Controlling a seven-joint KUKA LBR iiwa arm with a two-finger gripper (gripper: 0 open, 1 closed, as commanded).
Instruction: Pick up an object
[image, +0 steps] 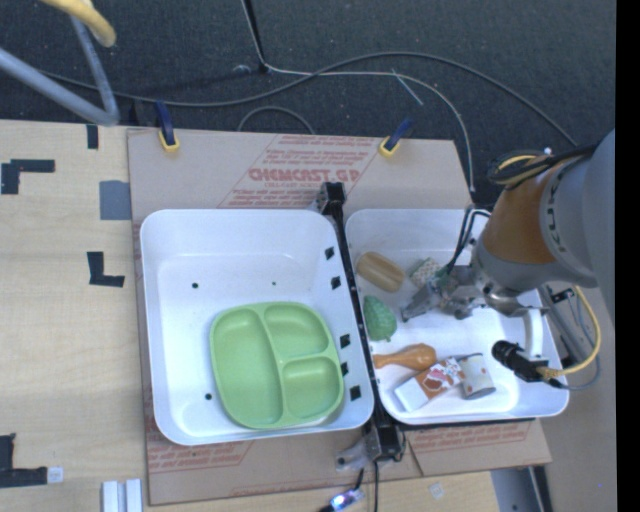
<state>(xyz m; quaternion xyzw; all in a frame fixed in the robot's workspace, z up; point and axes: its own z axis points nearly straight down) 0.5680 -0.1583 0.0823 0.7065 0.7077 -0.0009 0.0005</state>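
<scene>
Hovering low in the right bin (520, 405), the gripper (432, 300), whose state I cannot tell, should settle squarely over the tan block (381, 271) just left of it before closing.

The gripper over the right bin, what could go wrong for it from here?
The gripper is low among crowded things: the tan roll, green piece and a small speckled item lie close, so it may nudge or grab the wrong one. The black cable hanging by the wrist could snag the bin's rim.
</scene>
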